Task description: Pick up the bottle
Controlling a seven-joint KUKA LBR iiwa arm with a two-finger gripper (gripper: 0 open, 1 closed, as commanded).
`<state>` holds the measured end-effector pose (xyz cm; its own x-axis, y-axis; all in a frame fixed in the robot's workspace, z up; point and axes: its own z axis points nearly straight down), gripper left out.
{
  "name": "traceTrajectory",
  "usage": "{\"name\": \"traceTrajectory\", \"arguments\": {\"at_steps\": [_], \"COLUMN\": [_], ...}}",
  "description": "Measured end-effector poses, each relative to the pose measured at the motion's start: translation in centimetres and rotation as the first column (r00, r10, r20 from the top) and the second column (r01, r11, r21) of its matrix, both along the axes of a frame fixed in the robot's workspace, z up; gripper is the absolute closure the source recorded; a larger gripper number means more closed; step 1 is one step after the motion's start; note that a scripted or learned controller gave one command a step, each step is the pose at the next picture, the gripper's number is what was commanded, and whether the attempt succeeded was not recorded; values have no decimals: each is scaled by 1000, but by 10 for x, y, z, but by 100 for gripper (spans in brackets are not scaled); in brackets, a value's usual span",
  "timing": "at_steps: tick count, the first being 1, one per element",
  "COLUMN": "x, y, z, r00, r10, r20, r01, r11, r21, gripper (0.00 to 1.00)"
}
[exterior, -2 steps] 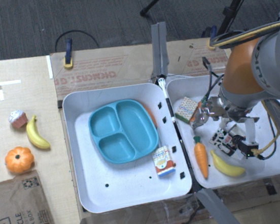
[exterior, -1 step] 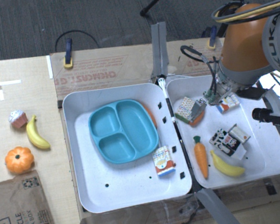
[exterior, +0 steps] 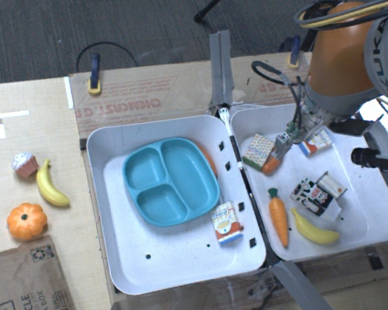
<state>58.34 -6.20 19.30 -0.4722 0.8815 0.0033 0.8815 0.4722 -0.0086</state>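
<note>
Nearest to the camera, in the right bin (exterior: pixel 374 230), a yellow banana (exterior: pixel 316 230) lies close to the near wall. Just to its left an orange carrot (exterior: pixel 279 221) lies with its green top pointing to the far side. A little farther, a black-and-white carton (exterior: pixel 316 195) rests just beside the banana.

In the left bin (exterior: pixel 122 252), a small drink carton (exterior: pixel 227 223) stands near the right wall, touching the near right corner of a blue divided plate (exterior: pixel 169 182). The plate takes the middle of this bin.

On the bench to the left of the bins, well apart from them, there are an orange pumpkin (exterior: pixel 27 221), a second banana (exterior: pixel 49 185) and, farther, a small cupcake (exterior: pixel 25 164).

In the far left part of the right bin lies a small orange-red object (exterior: pixel 272 165), which I take for the bottle, though it is too small to be sure. It touches a green-and-white box (exterior: pixel 258 151) on its far left side. The gripper (exterior: pixel 282 148) is low over the bin, its tip just beside this bottle on the right. Whether the jaws are spread or pressed together, I cannot tell, and I see nothing held. A red-white-blue packet (exterior: pixel 316 143) lies just right of the gripper.

Farther right, the arm (exterior: pixel 340 53) with its orange band rises over the bin's far corner.
</note>
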Motion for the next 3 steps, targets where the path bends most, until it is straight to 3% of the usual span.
{"name": "traceTrajectory", "arguments": {"at_steps": [1, 2, 3], "x": [-82, -94, -106], "y": [66, 144, 210], "z": [64, 32, 9], "r00": [978, 819, 780], "r10": [-206, -573, -626], "r20": [2, 3, 4], "r01": [206, 573, 626], "r11": [978, 819, 780], "r21": [-2, -8, -10], "gripper": [100, 100, 100]}}
